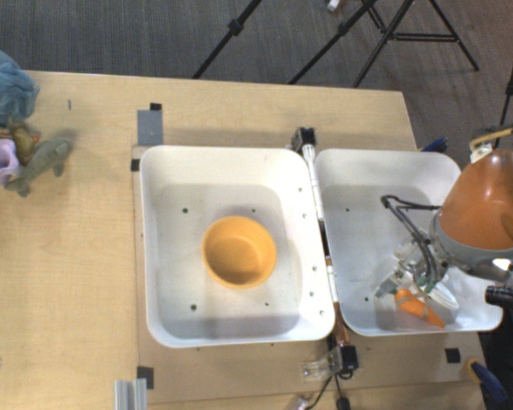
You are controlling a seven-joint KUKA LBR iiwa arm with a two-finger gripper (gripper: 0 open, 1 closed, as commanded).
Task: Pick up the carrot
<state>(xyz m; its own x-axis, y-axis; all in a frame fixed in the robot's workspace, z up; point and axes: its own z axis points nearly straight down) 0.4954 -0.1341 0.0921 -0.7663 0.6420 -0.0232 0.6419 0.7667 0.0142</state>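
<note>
Right bin [368,186], near corner: carrot [421,307] directly under the pincer [415,280], grip state unclear

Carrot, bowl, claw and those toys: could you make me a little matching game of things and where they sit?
Things:
1. carrot
2. yellow bowl
3. claw
4. toys

Places:
A. middle of the left bin
B. bench top, far left
C. near front of the right bin
D. low in the right bin, just above the carrot

Pairs: 1-C, 2-A, 3-D, 4-B
</note>
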